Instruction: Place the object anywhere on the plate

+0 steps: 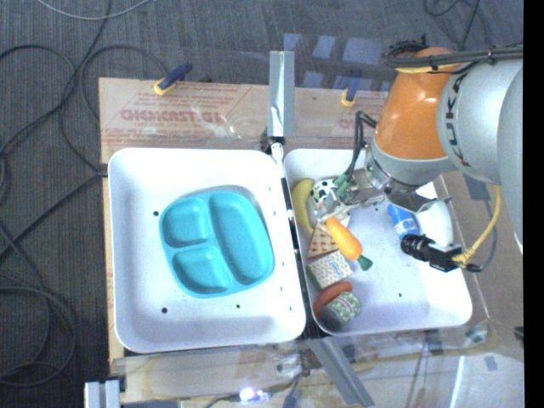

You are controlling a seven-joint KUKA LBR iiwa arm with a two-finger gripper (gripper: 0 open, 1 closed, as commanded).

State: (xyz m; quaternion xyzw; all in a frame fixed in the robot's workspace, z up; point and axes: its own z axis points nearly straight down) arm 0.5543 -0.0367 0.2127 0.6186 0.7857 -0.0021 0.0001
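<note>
A turquoise plate (pixel 217 240) with three compartments lies in the left white bin (pixel 127 313), with nothing on it. My gripper (pixel 345 191) hangs low over the upper left part of the right bin (pixel 425 308). It is just beside a small white object with black spots (pixel 323 194) and above the top end of an orange carrot (pixel 347 240). The wrist hides what is directly under it. A yellow banana (pixel 301 204) lies along that bin's left wall.
Below the carrot sit a tan wedge (pixel 320 243), a patterned block (pixel 330 269) and a red and grey roll (pixel 338 304). A blue bottle (pixel 404 221) lies to the right under the arm. A black cable plug (pixel 429 252) hangs nearby.
</note>
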